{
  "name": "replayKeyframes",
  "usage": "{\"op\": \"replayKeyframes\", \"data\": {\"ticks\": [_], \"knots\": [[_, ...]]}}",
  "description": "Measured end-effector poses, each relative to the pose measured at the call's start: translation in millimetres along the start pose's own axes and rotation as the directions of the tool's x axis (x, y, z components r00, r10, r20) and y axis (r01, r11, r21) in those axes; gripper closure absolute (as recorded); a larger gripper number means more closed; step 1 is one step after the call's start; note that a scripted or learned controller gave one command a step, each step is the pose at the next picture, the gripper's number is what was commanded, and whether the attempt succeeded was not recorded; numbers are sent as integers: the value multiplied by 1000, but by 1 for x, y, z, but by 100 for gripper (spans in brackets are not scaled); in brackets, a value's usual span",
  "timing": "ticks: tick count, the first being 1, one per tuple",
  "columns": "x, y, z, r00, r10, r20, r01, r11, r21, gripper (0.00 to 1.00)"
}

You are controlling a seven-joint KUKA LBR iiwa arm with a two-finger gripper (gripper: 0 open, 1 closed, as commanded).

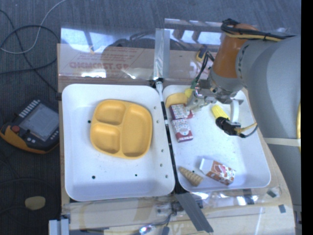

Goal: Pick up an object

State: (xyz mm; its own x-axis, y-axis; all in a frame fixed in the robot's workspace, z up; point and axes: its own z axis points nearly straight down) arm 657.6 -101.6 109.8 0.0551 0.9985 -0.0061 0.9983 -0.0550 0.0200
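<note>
My gripper (196,101) hangs low over the far left part of the right bin (254,177), under the orange wrist band. It is right beside a yellow banana-like piece (175,100) at the bin's left wall and just above a red and white packet (179,112). A second red and white packet (184,129) lies directly in front of the first. Whether anything sits between the fingers is hidden by the gripper body.
A waffle cone (190,176) and a small red and white carton (218,171) lie near the right bin's front. A short yellow piece (218,111) lies right of the gripper. The left bin (78,180) holds a yellow divided plate (121,128).
</note>
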Motion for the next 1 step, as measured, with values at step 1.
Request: {"op": "replayKeyframes", "data": {"ticks": [1], "knots": [[0, -1, 2, 1000, 0, 1, 0, 1000, 4, 0]]}}
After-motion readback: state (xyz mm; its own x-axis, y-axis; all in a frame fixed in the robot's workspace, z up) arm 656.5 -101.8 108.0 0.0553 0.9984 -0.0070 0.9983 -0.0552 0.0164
